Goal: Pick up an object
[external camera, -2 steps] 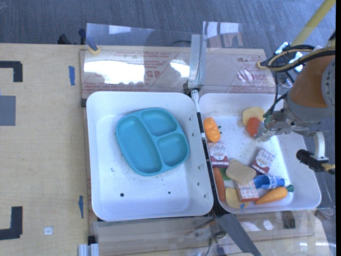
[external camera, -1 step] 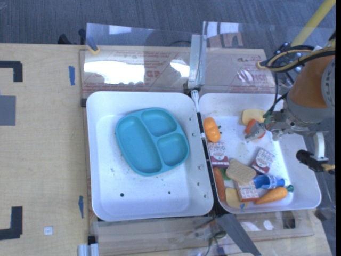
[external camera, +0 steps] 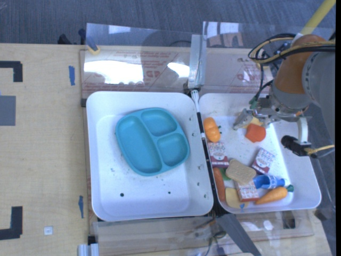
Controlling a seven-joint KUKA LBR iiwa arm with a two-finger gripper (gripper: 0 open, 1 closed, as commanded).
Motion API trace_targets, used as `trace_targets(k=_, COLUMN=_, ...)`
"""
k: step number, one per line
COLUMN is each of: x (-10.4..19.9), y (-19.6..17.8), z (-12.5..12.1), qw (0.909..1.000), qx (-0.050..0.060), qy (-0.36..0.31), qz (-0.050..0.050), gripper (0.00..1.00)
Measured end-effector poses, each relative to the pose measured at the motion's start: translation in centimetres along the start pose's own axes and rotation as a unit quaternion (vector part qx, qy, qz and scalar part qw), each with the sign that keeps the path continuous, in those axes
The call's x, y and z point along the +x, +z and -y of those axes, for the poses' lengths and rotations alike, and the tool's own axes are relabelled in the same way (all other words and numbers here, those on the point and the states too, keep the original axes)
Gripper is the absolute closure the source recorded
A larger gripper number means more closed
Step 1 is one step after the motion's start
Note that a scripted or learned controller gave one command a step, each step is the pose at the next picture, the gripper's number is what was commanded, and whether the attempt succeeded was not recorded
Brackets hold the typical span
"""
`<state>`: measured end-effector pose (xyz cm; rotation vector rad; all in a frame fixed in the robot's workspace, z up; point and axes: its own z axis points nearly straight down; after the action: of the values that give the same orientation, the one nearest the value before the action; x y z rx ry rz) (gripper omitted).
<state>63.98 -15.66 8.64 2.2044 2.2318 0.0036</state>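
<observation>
This looks like a robotics lab, not a home. A plywood bench (external camera: 42,143) carries two white bins (external camera: 106,196) with clear plastic screens (external camera: 138,52) standing behind them, black marker shapes (external camera: 13,71) and blue tape (external camera: 71,74) stuck on the wood. On the right a grey arm (external camera: 319,79) trails loose cables (external camera: 266,47) over grey carpet (external camera: 160,4).

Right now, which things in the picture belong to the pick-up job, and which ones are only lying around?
Part of the job:
- gripper, over the right bin
- orange-red block, just under the gripper
- other pickable items in the right bin: small orange fruit, carrot, blue bottle, bread slice

Just lying about:
- blue divided plate in the left bin
</observation>
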Motion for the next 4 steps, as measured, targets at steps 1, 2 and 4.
trace_targets(k=1, x=-1.1, y=-0.1, z=5.3, qw=1.0, qx=0.001, qy=0.005, qz=-0.001, gripper=0.0)
trace_targets(k=2, x=-1.1, y=-1.3, z=5.1, qw=1.0, qx=-0.002, qy=0.005, qz=0.001, gripper=1.0)
trace_targets(k=4, x=2.4, y=-0.3, z=-1.6, qw=0.9938, qx=-0.001, qy=0.111, qz=0.0, gripper=0.0)
